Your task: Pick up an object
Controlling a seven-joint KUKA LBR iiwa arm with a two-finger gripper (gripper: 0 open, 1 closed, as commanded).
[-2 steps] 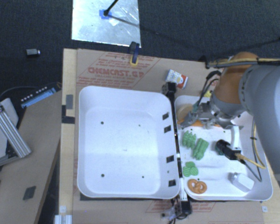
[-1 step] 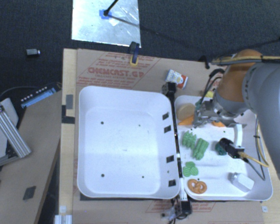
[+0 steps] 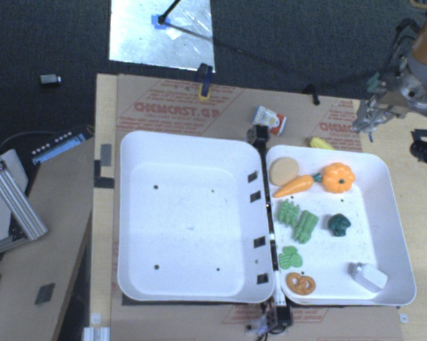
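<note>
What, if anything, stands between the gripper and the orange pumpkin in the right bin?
Nothing visible does. The gripper hangs beyond the far right corner of the right bin, apart from everything in it. The pumpkin lies near the bin's far edge with its top uncovered; the carrot lies at its left, away from the gripper's side.
</note>
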